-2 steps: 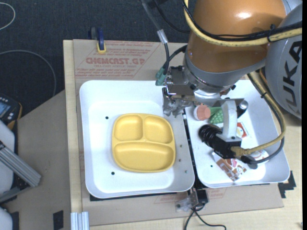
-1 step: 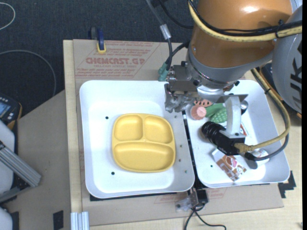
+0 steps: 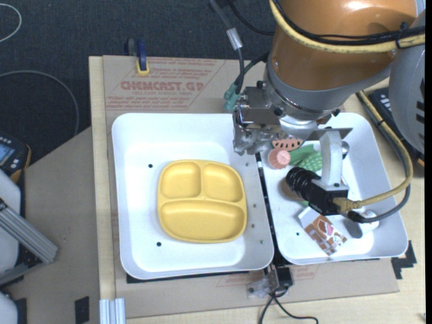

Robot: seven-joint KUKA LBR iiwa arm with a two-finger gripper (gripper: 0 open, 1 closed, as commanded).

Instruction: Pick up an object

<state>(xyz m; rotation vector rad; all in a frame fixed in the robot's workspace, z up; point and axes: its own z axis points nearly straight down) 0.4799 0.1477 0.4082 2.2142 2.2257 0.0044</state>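
I am seeing the gripper (image 3: 312, 155) hanging over the right bin (image 3: 385, 238), but I cannot tell how it is set, because the wrist is hiding it. Just under it a pink cylinder (image 3: 278, 158) and a green piece (image 3: 305, 159) are lying together. Nearer the front, a small printed card (image 3: 324, 231) is lying. The left bin (image 3: 128, 201) is holding a yellow divided plate (image 3: 201, 200).

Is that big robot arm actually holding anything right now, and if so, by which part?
It cannot be told. The gripper hangs over the right bin, near a pink object, but the arm's bulk hides whether anything is gripped.
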